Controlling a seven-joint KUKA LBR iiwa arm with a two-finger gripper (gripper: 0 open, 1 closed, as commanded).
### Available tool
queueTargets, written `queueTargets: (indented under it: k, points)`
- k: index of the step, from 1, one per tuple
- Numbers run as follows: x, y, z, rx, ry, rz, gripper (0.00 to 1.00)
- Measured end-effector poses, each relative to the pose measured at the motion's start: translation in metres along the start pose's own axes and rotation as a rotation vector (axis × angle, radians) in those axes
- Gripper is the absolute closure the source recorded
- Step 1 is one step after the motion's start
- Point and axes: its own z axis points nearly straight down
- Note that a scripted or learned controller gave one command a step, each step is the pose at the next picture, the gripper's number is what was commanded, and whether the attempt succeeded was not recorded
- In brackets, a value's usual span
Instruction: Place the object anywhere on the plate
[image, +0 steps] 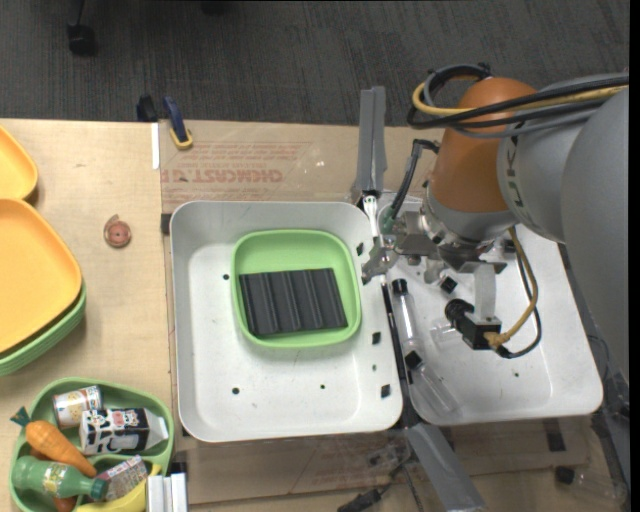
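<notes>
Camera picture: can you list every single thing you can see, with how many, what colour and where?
bins: 2, white, side by side on the bench
plate: 1, green, square, in the left bin
ridged block: 1, dark grey, lying on the plate
stacked plates: a few, orange over green, left edge of the bench
small bowl: 1, green, bottom left, holding toy food
toy carrot: 1, orange, in the small bowl
toy bottle: 1, green, in the small bowl
small round thing: 1, pinkish, on the bench left of the bins
cardboard sheet: 1, brown, behind the bins
arm: 1, grey with an orange band, over the right bin
tool: 1, metal and black, above the right bin
</notes>
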Motion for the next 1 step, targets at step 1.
queueTargets:
  k: [1]
  points:
    - [0.0110,0.0133,-0.0001,-0.002,-0.001,0.067,0.00]
